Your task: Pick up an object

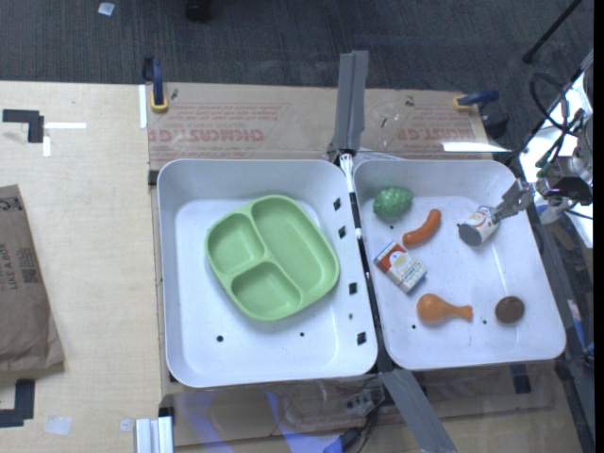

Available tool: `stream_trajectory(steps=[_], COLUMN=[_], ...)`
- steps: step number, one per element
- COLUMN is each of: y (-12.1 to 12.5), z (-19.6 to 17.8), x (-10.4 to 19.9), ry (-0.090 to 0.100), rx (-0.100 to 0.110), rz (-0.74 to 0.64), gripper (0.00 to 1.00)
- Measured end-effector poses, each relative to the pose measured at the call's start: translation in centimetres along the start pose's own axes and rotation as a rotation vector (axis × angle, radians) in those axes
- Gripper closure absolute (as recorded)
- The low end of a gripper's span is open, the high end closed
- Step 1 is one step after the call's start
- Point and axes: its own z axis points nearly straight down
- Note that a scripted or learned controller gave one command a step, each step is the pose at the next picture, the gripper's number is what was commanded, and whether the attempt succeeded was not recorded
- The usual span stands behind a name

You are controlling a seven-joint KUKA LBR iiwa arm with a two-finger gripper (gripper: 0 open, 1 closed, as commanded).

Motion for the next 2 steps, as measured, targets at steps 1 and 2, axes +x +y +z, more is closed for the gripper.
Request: stream_trajectory(steps=[1,2], y=[-0.7,2.6], z=[1.1,12.1], x=[1.9,6.8], ry=[0.0,0.0], rx=[0.0,-0.001], rz=[-0.107,-0.27], gripper=[0.0,0.0])
